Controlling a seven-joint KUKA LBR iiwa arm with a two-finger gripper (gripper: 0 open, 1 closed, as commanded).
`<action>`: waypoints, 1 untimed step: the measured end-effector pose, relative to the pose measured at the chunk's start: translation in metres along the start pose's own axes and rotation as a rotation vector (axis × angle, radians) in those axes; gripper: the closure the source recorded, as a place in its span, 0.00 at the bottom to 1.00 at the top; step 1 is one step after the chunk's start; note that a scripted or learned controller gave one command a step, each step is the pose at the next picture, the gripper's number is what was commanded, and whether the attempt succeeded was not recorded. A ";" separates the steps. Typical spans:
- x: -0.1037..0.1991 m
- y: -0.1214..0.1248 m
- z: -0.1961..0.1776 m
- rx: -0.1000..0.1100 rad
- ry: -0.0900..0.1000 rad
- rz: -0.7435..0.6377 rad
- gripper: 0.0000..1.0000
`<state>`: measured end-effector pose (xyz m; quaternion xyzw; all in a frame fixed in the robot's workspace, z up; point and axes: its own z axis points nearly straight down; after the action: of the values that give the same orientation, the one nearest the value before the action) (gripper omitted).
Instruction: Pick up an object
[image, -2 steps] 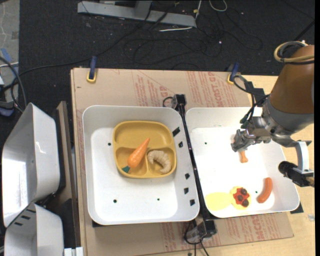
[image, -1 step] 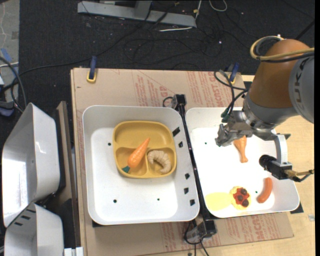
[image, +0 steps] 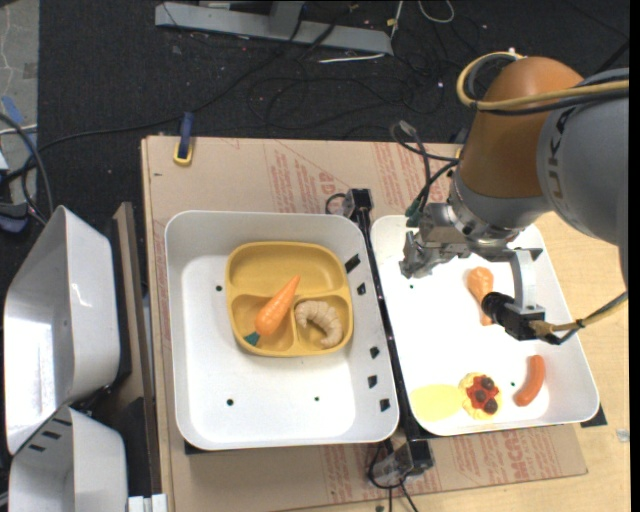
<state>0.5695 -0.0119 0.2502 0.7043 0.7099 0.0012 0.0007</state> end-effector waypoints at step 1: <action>0.053 0.015 -0.001 0.000 0.000 0.000 1.00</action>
<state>0.5843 0.0413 0.2516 0.7042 0.7100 0.0012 0.0005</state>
